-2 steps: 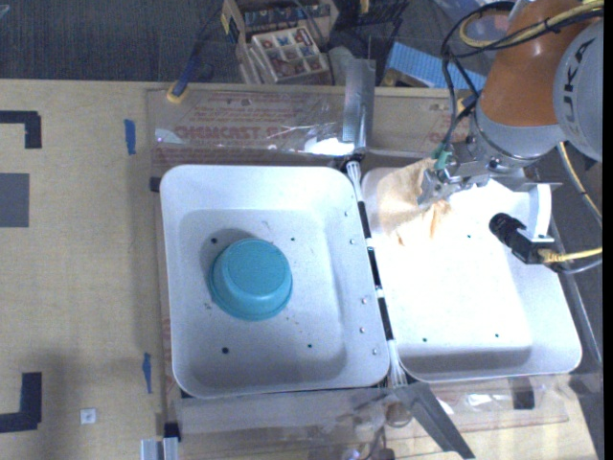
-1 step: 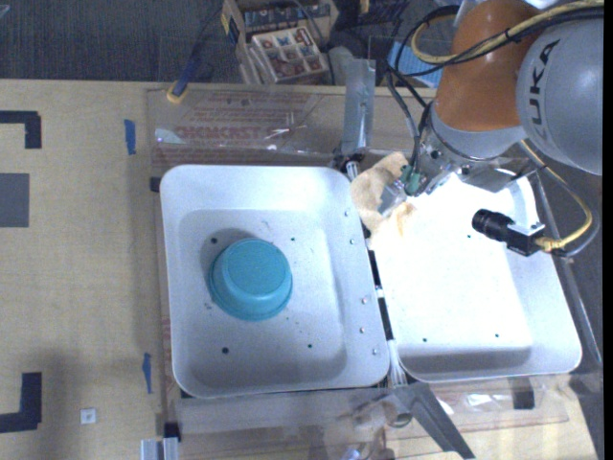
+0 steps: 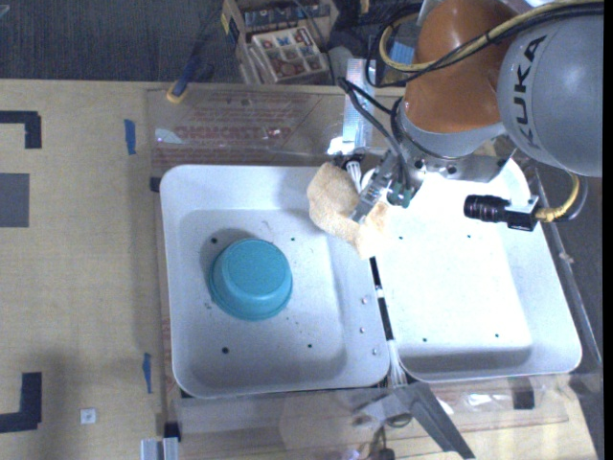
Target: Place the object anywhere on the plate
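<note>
Two bins sit side by side on the bench (image 3: 67,286). I see the object, a tan lumpy piece (image 3: 335,202), on the rim where the left bin (image 3: 182,353) meets the right bin (image 3: 479,353), approx 9 o'clock of the gripper (image 3: 378,195). Jaws touch its right edge; can't tell if open or shut. Blue upturned dish (image 3: 251,278) lies mid left bin, w/ free floor around it.

— What are the bins (image 3: 287,372) made of?
— Smooth white plastic, slightly glossy, with a few dark specks. The blue bowl (image 3: 251,278) looks like matt plastic too.
— And the pale lump (image 3: 335,204) at the rim?
— Soft and rough, maybe sponge or cloth; it's blurry. The counter (image 3: 77,286) looks like pale, matt wood.
</note>
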Controlling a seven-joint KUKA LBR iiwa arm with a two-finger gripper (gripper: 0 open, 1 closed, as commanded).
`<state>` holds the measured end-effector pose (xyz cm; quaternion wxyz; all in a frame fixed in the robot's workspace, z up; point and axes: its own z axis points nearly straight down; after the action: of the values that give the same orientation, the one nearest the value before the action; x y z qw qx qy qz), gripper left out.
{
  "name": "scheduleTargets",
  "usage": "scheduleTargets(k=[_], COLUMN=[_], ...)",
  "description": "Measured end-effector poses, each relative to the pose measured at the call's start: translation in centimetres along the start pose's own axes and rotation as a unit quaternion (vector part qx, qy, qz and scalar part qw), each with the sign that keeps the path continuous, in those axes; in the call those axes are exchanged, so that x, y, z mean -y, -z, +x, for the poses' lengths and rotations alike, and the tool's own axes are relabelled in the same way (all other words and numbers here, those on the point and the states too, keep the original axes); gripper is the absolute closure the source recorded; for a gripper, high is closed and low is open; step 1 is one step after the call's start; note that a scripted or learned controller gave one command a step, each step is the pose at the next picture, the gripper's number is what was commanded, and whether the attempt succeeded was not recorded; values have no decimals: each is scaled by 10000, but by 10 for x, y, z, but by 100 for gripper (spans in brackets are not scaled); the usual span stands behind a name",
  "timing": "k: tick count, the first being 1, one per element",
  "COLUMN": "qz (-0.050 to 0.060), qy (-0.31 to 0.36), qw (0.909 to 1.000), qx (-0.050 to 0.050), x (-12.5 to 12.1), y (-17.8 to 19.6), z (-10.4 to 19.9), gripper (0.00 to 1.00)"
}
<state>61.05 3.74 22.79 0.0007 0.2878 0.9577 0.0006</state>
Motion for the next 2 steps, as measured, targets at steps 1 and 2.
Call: scheduleTargets(k=[1, 2], qz=[-13, -22], qy=[1968, 2864], qw=[9804, 9581], qx=[18, 29], x=[-35, -76], y=[-2, -1], z=[20, 49], gripper=[100, 100])
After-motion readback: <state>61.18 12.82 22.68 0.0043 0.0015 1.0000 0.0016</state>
